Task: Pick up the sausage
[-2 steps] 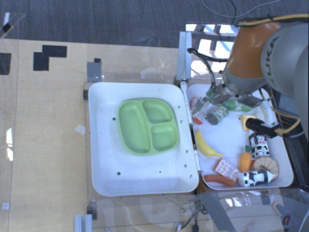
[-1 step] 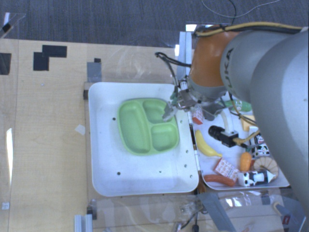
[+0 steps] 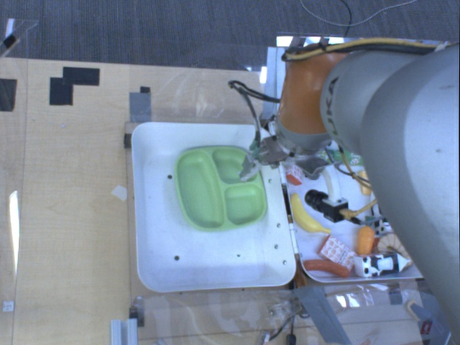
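The sausage (image 3: 329, 267) lies in the right bin (image 3: 310, 270) near its front edge, its long axis roughly left to right, tilting slightly down toward the right, just beside a red-and-white packet (image 3: 336, 249). The tool (image 3: 253, 162) hangs over the green divided plate (image 3: 215, 189) in the left bin (image 3: 158, 250); I cannot tell its opening

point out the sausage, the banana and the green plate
sausage (image 3: 328, 267), camera view, middle of its red length
banana (image 3: 307, 218), camera view, middle of its yellow curve
green plate (image 3: 203, 192), camera view, floor of its long left compartment
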{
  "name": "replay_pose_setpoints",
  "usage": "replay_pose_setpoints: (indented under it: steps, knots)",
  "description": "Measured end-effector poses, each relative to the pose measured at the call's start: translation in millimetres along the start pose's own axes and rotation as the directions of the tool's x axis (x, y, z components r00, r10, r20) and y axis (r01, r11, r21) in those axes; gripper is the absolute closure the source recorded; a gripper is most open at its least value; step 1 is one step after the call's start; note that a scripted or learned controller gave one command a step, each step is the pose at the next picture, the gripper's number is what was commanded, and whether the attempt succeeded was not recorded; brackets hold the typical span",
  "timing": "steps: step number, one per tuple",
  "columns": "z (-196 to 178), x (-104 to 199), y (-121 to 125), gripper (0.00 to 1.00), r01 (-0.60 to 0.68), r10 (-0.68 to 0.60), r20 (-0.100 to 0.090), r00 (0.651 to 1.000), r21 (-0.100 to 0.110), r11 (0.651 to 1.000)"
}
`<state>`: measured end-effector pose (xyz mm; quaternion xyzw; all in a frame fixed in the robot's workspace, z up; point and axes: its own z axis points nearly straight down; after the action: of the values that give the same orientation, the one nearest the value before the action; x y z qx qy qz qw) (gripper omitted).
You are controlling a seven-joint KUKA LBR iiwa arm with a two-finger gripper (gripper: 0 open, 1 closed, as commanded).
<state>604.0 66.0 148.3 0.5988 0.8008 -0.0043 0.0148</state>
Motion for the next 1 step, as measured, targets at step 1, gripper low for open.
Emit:
replay_pose_setpoints:
  steps: [1]
  knots:
    - [8.3, 1.4, 4.2, 0.0, -0.028, 0.028, 0.008, 1.0, -0.001, 1.0]
